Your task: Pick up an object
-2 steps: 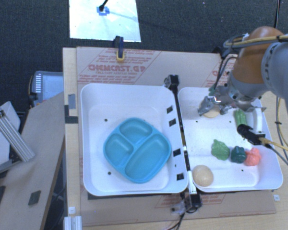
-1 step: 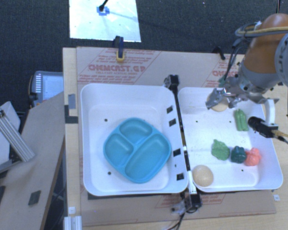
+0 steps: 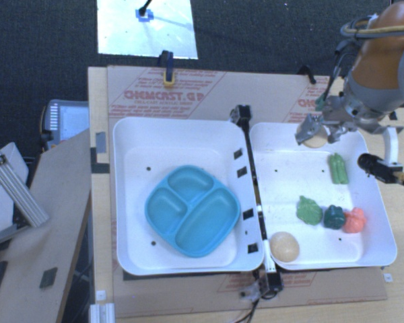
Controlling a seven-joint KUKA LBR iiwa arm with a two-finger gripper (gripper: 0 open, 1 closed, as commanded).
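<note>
My gripper (image 3: 314, 132) hangs low over the back left corner of the right bin (image 3: 370, 258), under the orange-banded wrist. A small beige object (image 3: 316, 141) lies directly beneath it, partly hidden by it. Further forward in the same bin lie a long green vegetable (image 3: 337, 167), a light green leafy piece (image 3: 310, 210), a dark teal pepper-like piece (image 3: 334, 217), an orange-pink piece (image 3: 354, 221) and a beige egg-shaped item (image 3: 284, 245) near the front left corner.
The left bin (image 3: 131, 140) holds a blue divided plate (image 3: 192, 209). A black divider (image 3: 250, 180) runs between the bins. A black cable end (image 3: 377, 165) from the arm overhangs the right bin's right rim.
</note>
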